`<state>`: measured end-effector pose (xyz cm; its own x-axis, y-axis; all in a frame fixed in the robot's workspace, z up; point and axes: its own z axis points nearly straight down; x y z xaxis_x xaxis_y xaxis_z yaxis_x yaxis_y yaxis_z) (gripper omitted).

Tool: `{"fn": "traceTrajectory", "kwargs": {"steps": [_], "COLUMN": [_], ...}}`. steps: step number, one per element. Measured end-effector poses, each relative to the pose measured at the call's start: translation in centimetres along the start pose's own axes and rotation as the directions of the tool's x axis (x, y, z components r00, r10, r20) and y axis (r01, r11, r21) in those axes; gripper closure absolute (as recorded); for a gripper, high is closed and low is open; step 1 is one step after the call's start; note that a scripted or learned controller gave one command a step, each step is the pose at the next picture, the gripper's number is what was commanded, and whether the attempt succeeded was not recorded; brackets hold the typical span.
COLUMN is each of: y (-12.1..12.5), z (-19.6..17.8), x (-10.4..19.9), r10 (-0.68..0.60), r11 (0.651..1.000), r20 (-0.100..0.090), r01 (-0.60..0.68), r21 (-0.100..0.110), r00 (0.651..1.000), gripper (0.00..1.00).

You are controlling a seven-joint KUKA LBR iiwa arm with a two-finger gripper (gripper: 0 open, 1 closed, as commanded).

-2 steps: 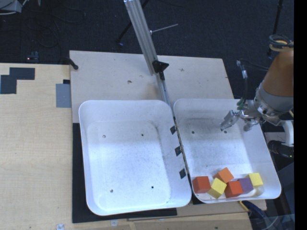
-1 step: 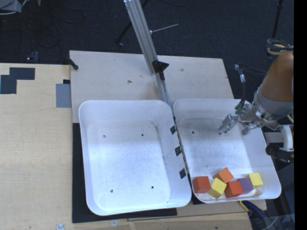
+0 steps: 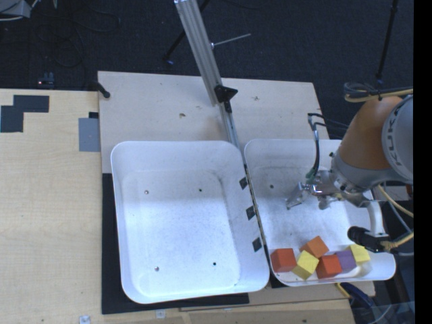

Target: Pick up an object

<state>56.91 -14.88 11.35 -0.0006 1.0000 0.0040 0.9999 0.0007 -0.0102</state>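
Several small blocks lie bunched at the near edge of the right bin (image 3: 277,157): a red-orange one (image 3: 283,259), an orange one (image 3: 314,247), a yellow one (image 3: 306,264), a red one (image 3: 329,266), a purple one (image 3: 345,260) and another yellow one (image 3: 360,254). My gripper (image 3: 310,199) hangs over the middle of the right bin, some way behind the blocks. Its fingers stand apart, open, with nothing between them.
The left bin (image 3: 175,214) sits beside the right one, sharing a raised rim with black clips (image 3: 250,211). A slanted aluminium rail (image 3: 206,59) rises from behind the bins. Cables hang at the arm's right side.
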Motion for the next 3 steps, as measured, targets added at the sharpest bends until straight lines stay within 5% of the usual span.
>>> {"fn": "traceTrajectory", "kwargs": {"steps": [1,3], "y": [-0.7,-2.8], "z": [-10.8,-15.3], "x": [3.3,2.0], "r10": [-0.002,0.001], "r11": [1.0,1.0], "r20": [0.003,0.004], "r01": [0.002,-0.001], "r21": [-0.015,-0.01], "r00": [1.0,1.0], "gripper": [0.0,0.0]}}
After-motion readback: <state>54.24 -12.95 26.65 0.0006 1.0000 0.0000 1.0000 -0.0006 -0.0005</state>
